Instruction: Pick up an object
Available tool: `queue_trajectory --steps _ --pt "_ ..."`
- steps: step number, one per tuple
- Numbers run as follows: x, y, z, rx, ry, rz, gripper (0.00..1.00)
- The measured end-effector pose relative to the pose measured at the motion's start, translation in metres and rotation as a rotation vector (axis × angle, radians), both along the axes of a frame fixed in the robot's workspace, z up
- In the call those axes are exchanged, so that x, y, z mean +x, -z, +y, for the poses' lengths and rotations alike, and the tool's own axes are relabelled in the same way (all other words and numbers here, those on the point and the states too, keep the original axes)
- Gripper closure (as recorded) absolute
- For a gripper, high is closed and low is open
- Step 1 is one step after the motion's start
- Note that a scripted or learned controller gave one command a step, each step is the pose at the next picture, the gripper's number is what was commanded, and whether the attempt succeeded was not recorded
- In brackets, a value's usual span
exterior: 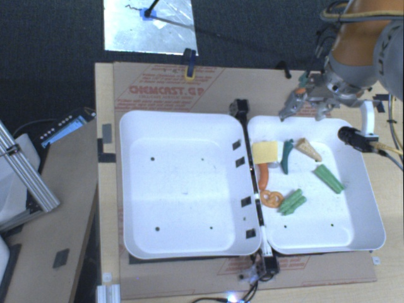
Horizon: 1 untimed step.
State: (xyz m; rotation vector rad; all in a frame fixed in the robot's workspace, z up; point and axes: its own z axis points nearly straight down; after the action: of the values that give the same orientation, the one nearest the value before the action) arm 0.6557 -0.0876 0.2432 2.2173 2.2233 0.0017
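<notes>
The right bin (363, 232) holds several small objects: a yellow block (265, 151), a dark green strip (287, 156), a tan wedge (308, 148), a green ribbed bar (328, 178), an orange curved piece (267, 191) and a green bunch (291, 202). My gripper (306, 109) hangs over the far rim of the right bin, above and behind the objects. Its two fingers stand spread apart with nothing between them.
The left bin (132, 131) sits beside the right one, with black clips (243, 163) along the shared edge. A shiny sheet (148, 17) lies at the back of the bench. A grey rail (25, 175) stands at the left.
</notes>
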Motion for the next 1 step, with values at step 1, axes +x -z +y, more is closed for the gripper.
queue_trajectory --steps 1 --pt "0.0139 0.0022 0.0599 0.002 -0.007 -0.002 0.0"
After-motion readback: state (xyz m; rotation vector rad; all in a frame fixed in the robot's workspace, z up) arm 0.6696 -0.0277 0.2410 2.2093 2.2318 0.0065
